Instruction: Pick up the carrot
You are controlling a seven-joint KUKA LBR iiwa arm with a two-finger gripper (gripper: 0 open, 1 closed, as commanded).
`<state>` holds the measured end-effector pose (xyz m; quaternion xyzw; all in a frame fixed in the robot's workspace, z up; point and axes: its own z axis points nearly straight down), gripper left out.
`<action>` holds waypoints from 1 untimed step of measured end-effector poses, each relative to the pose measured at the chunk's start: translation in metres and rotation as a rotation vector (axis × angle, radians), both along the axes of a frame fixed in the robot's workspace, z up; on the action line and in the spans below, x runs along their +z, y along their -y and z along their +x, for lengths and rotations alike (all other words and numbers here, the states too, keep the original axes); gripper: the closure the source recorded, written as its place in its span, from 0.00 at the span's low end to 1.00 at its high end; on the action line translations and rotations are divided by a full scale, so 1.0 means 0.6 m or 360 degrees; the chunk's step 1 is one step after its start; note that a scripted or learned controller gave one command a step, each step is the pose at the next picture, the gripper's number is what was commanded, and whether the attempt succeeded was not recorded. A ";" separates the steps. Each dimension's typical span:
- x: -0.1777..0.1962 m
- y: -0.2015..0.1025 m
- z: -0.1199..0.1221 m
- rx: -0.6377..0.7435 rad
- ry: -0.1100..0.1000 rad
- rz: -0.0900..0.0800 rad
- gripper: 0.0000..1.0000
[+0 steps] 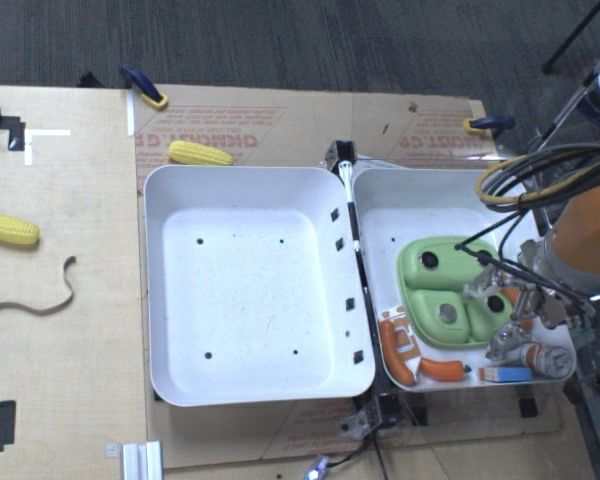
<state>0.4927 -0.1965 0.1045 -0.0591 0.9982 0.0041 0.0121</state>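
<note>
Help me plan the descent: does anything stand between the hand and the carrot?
Nothing lies over the carrot, at the right bin's front wall. The hand hangs over a green tray's right end; that tray crowds the carrot from behind, and another orange piece lies at its left.

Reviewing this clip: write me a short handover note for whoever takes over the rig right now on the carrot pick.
Gripper: low in the right bin, over its near right corner beside the green tray. Whether the jaws are open or shut is hidden by cables.
Carrot: two orange pieces lie along the bin's near edge, one at the tray's left corner, one just in front of the tray. I cannot tell which is the carrot.
Done: nothing visibly lifted.
Left: grasp and raise the carrot.
Elsewhere: left bin; two corn cobs on the bench.
</note>
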 end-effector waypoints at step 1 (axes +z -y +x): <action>-0.013 -0.130 0.048 -0.0117 -0.0012 -0.0012 0.00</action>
